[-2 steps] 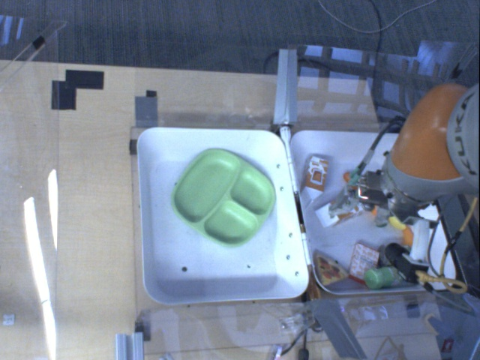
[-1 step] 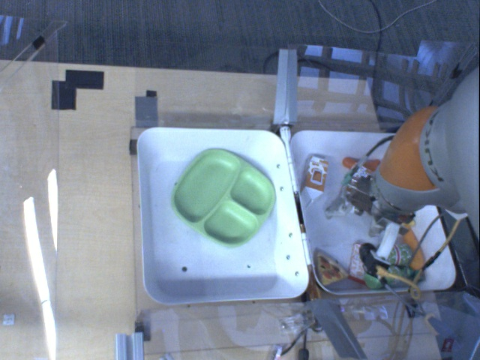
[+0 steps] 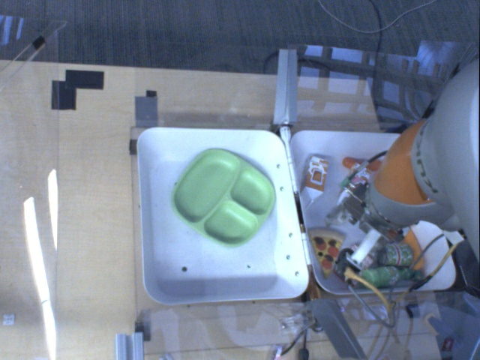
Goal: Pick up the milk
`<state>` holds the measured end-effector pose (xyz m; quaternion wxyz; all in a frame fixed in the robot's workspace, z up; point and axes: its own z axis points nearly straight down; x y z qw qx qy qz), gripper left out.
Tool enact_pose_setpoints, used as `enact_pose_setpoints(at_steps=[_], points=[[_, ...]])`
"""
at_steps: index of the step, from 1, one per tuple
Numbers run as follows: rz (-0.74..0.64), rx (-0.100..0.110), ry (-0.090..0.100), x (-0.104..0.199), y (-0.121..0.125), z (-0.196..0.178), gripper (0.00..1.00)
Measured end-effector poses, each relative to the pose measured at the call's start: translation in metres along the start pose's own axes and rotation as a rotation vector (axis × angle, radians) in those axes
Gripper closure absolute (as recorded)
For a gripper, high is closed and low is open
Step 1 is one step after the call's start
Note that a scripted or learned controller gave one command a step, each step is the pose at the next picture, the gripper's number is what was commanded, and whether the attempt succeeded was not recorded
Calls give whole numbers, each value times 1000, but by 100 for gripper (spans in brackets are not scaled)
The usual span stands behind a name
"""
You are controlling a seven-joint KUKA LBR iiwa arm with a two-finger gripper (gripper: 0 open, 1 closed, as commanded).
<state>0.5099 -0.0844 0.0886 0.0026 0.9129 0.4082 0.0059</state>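
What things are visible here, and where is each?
left bin: one, white, bench centre
right bin: one, white, beside it
divided plate: one, green, middle of left bin
small carton: one, white and orange-brown, right bin, far left
pizza slice: one, yellow with red spots, right bin, near left
green things: perhaps two, right bin's near edge, partly under arm
red-orange thing: one, right bin, far side
tape mark: one, black, L-shaped, bench far left
arm: one, grey with orange band, over right bin
gripper: one, metal, above right bin's middle
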Motion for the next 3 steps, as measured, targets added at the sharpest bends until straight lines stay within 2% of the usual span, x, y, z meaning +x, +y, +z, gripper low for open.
enact_pose_setpoints(at_steps=[1, 2, 3], points=[[-143, 10, -3, -25, -6, -23, 0], [-253, 9, -6, 19, 48, -8, 0], [-295, 5, -9, 75, 98, -12, 0]])
